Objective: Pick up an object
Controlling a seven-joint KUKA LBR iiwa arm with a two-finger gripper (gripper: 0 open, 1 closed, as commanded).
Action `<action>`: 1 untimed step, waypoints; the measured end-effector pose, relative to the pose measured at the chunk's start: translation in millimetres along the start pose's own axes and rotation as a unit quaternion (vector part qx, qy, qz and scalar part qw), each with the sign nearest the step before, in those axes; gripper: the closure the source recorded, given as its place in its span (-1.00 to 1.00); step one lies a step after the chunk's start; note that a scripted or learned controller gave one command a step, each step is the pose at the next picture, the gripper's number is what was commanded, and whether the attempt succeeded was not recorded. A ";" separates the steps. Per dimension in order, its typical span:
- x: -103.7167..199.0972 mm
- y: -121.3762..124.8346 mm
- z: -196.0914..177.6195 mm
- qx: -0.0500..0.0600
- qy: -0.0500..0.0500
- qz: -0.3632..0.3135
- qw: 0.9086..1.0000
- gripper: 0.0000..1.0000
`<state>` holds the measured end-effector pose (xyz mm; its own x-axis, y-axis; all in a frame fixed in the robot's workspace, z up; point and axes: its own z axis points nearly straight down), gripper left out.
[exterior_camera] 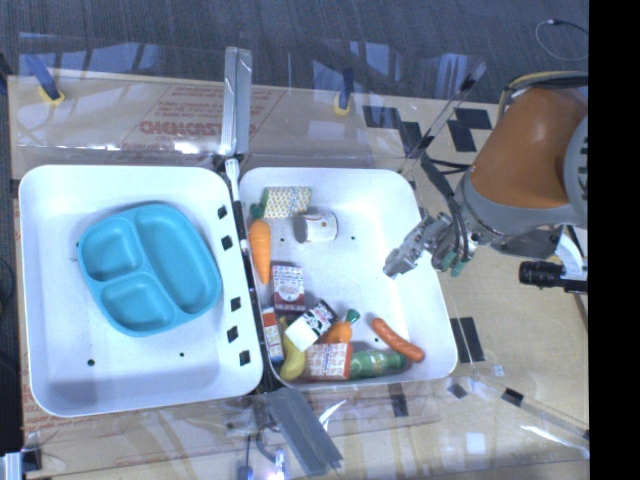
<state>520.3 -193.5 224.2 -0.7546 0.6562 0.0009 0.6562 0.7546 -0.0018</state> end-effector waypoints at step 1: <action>-26.1 0.9 13.0 -0.001 -0.002 -0.157 0.988 1.00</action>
<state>540.5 -209.9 211.1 -0.9209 0.3897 -0.0022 0.3897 0.9209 -0.0007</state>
